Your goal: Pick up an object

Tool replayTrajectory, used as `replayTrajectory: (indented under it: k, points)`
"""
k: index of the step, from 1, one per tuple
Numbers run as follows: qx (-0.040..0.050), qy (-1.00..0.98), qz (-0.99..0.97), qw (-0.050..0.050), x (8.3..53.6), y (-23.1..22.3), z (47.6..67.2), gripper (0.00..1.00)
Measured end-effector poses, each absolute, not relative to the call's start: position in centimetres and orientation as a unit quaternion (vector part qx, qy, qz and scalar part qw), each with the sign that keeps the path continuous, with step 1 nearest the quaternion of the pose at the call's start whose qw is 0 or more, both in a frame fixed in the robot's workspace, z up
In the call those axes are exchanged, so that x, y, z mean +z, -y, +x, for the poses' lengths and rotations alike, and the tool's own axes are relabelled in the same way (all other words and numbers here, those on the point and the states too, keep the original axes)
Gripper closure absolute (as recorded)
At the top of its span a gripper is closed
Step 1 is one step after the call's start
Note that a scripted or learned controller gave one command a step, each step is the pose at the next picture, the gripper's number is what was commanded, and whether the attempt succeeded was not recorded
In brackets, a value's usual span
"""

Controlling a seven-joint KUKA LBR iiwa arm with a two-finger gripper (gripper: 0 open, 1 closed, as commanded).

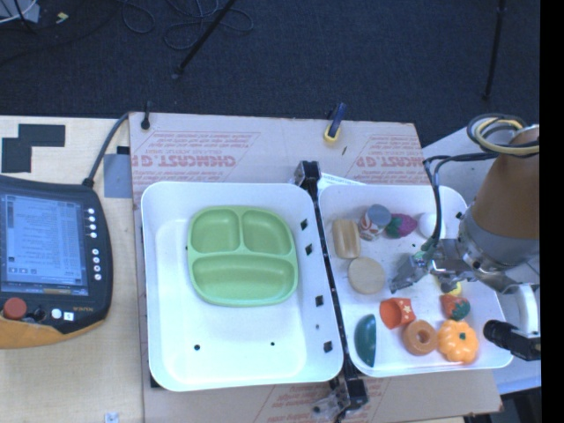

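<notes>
My gripper [408,273] hangs low over the middle of the right bin [474,363], at the end of the grey arm that comes in from the right. A round beige disc [366,276] lies just to its left, and a red cup [397,311] is just below it. A tan block [345,237], a small can [377,221], a magenta and green piece [403,226] and a white ball [427,225] sit at the back of the bin. Toward the front are a donut [420,337], an orange pumpkin [458,341], a teal piece [366,338] and a red and green piece [456,306].
The left bin [167,324] holds a green divided plate [242,256]. A black divider [322,271] runs between the two bins. A teach pendant [48,249] lies on the bench at the far left. Cables trail from the arm at the right.
</notes>
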State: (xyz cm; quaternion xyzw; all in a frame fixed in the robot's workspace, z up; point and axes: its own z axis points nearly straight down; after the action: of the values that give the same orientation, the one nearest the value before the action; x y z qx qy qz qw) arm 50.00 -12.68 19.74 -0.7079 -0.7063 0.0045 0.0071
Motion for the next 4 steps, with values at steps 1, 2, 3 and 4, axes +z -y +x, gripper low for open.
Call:
replayTrajectory:
  k: [1,2,3,4]
  points:
    - [0.0015,0.707,-0.707,0.003,20.2,12.7,50.2,0.0]
    - [0.0028,0.707,-0.707,0.005,13.7,12.4,50.2,0.0]
    - [0.0014,0.707,-0.707,0.003,8.5,12.3,50.1,0.0]
    - [0.001,0.705,-0.709,0.003,9.7,12.5,50.2,1.0]
